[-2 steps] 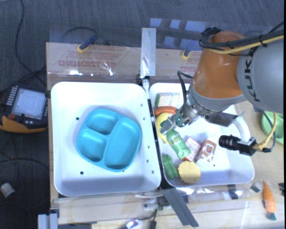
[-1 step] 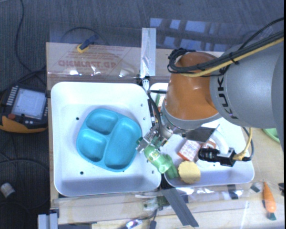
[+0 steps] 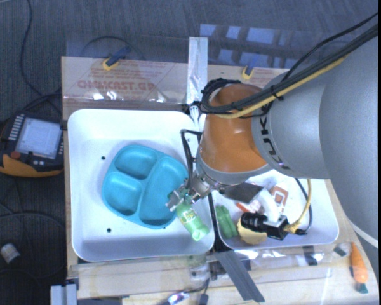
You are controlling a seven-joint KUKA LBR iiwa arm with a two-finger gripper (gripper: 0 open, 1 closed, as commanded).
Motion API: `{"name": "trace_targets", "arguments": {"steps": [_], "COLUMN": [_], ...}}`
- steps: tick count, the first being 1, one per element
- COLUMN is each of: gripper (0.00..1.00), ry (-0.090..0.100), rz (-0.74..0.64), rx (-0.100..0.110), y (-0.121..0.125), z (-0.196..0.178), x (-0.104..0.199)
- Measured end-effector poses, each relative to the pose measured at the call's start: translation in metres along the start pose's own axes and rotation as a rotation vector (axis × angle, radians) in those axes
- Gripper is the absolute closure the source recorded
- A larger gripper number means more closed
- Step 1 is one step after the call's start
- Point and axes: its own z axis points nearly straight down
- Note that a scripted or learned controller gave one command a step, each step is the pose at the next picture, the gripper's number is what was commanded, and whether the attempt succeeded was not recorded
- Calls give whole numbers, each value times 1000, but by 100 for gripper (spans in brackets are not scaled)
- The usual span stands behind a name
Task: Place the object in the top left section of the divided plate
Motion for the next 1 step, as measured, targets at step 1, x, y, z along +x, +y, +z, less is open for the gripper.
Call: {"name": "trace_targets", "arguments": {"steps": [1], "gripper": [100], "ry": [-7], "rz": [-189], "rx": [-4], "y": [-74], "z": [-176], "x": [-108]}}
